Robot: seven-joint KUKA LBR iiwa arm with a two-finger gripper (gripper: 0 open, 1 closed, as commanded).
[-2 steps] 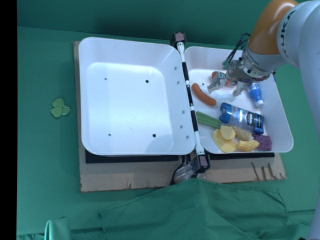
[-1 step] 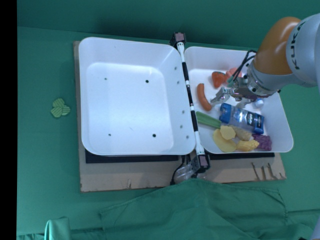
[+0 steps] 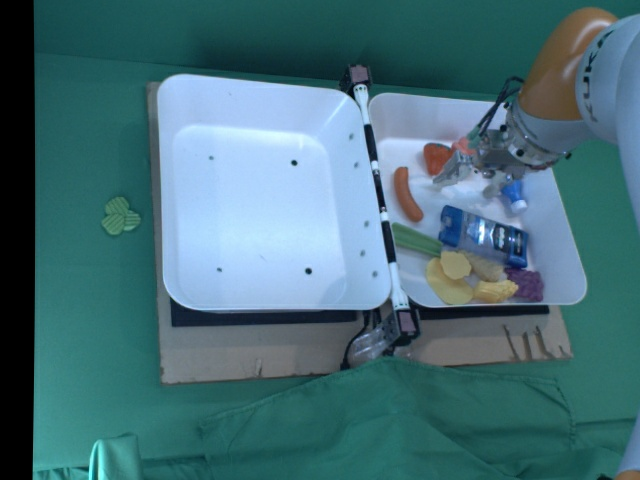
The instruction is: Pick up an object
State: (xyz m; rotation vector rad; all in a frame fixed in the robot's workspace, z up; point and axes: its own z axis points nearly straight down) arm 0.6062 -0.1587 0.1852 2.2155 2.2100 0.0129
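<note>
The arm (image 3: 575, 63) enters from the right side of the view, the orange band uppermost and the wrist angled down toward the right bin (image 3: 565, 268). The end effector (image 3: 470, 165) hangs over the upper middle of that bin; whether it is released or clenched cannot be determined from this view.

The pickable objects all lie in the right bin. A red-orange piece (image 3: 436, 156) lies just beside the end effector on its left. A blue-capped item (image 3: 513, 199) lies just below the wrist. An orange sausage (image 3: 407, 193) lies near the bin's left wall. A blue packet (image 3: 484, 235) lies across the centre, with a green stalk (image 3: 416, 239) to its left. Yellow pieces (image 3: 452, 276) and a purple cluster (image 3: 527, 285) crowd the lower edge.

The left bin (image 3: 265, 193) offers open floor. A black-and-white bar (image 3: 380, 193) runs between the two bins. A green leaf-shaped item (image 3: 120, 216) rests on the tabletop (image 3: 80, 318), well apart from both bins.
</note>
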